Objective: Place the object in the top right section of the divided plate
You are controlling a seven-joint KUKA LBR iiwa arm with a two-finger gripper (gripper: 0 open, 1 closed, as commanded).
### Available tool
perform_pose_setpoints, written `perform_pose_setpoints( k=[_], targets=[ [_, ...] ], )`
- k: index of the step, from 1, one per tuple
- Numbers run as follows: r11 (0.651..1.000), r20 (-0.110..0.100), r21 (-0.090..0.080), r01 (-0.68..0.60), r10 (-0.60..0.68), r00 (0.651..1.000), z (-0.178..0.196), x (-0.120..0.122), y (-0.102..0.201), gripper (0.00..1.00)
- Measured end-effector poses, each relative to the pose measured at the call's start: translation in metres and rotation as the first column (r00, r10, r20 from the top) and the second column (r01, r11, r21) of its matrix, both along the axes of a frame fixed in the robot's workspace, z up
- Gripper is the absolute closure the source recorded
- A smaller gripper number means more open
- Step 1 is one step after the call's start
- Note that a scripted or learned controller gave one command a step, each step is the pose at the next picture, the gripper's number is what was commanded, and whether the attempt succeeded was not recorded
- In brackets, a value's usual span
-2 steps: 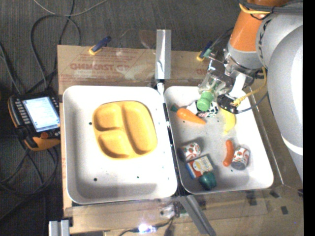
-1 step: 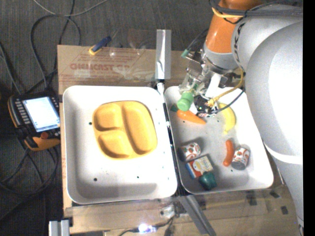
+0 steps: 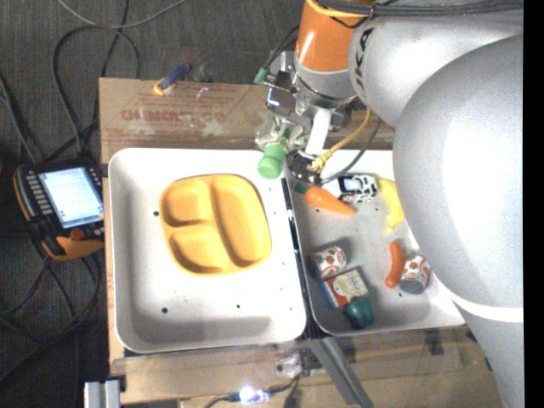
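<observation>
As seen from the camera view, looking down at a slant, two white bins lie side by side. On the left, the left bin holds the yellow plate, which lies flat near the bin's middle. It has two small sections on its left and one large section on its right. The top right section is taken here to be the far part of that right side, and it lies bare.

On the right, the right bin holds the other items: a carrot, a banana, two cans, a sausage and a box. All sit well apart from the plate and so out of the working path.

The arm enters from the right, with the gripper poised over the far end of the ridge where the bins meet. The green object, a small bottle-like piece with a pale end, shows just beside the gripper on its left, over the far right corner of the left bin. Whether the gripper grasps it, or how wide it stands, cannot be told, as the wrist hardware masks the contact.

The object's place, clear of the right bin and short of the plate, suggests the carry step. A short move leftward and nearer would bring it over the target section. One risk is that an early release would drop it on the bin floor beside the plate's far rim.
</observation>
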State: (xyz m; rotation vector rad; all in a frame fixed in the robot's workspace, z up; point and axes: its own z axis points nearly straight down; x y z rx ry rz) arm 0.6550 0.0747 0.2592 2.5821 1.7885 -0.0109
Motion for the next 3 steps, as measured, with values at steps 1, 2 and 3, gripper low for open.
perform_pose_setpoints(
  k=[1,2,3],
  targets=[
    [0.999,-0.001,0.0,0.053,-0.053,0.999,-0.082,-0.008,0.078,1.0],
    [0.998,-0.001,0.0,0.067,-0.067,0.998,-0.071,0.003,0.137,1.0],
    [0.989,-0.002,-0.002,0.15,-0.15,0.989,-0.08,-0.033,0.012,1.0]
  ],
)
